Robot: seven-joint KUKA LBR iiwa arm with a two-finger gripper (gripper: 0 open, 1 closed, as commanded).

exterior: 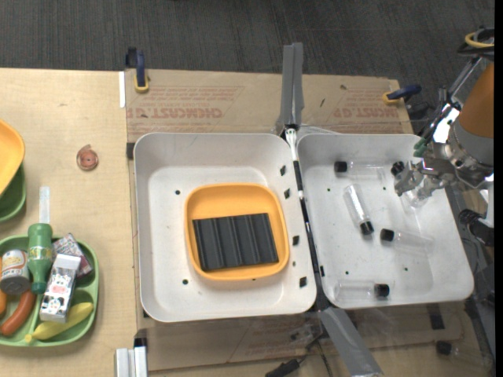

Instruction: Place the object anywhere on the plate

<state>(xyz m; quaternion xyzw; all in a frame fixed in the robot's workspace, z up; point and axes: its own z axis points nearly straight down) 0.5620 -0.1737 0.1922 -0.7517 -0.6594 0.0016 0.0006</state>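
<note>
One gripper [415,183] hangs over the upper right part of the right bin [330,234], and whether its grip is released or clenched cannot be told from this angle. Nothing is seen between its tips. Just below it, clear tubes with black caps lie scattered on the bin floor: one tube [358,210] slants near the middle, another [405,238] rests to its right, a third [363,291] lies along the lower wall. Across the divider, the left bin [157,234] carries the orange plate [206,203], and a dark ribbed block [236,240] sits flat on that plate.
</note>
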